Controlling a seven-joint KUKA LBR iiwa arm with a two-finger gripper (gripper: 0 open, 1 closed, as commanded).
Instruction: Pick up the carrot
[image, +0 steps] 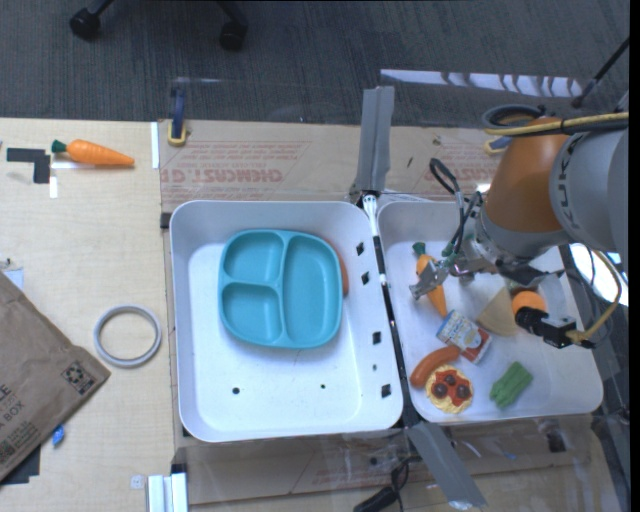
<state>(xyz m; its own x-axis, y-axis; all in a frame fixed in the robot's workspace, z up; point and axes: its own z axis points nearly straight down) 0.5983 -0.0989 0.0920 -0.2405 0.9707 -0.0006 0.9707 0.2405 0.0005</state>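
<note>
Hand (430, 285) is seen lowered in right bin (590, 395), fingers closed around the carrot (434, 283) near the bin's left wall, with sausage (432, 364) and pizza slice (450, 389) lying below

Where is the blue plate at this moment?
The blue plate lies flat in the left white bin, towards its upper middle, across the divider from the gripper.
</note>
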